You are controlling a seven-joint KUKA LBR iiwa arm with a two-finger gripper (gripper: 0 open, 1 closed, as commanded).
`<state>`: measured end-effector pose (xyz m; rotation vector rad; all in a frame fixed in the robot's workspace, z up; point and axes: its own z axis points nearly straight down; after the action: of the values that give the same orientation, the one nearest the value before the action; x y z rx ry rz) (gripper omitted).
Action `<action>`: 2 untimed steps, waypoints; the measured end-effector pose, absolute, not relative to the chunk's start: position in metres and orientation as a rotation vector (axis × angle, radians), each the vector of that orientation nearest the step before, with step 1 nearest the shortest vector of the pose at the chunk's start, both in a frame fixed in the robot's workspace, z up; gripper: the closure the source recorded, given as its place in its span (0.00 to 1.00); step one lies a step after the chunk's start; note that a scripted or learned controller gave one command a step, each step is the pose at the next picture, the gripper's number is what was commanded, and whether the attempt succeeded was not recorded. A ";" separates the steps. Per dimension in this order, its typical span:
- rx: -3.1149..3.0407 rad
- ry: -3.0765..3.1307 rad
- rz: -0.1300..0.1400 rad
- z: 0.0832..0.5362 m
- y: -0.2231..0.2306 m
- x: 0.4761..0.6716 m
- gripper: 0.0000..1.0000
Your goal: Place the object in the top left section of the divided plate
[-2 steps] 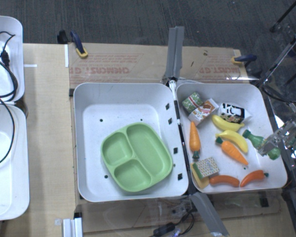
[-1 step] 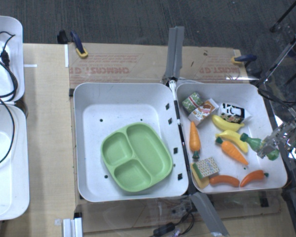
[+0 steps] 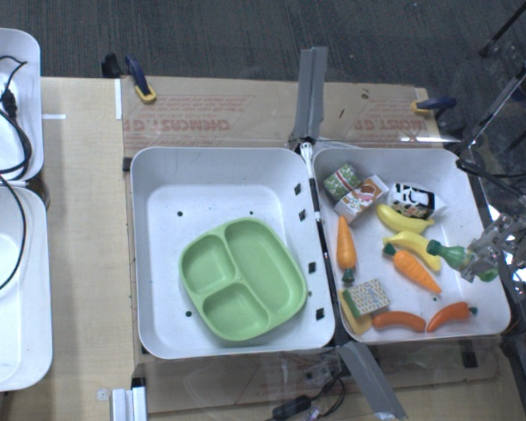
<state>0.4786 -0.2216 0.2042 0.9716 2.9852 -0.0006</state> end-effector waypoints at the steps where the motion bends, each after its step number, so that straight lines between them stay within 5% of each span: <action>1: 0.813 3.032 -0.001 0.211 -0.221 0.479 1.00; 2: 0.626 3.077 0.000 0.209 -0.221 0.479 1.00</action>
<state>0.4788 -0.2212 0.2086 0.6262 3.0771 0.0000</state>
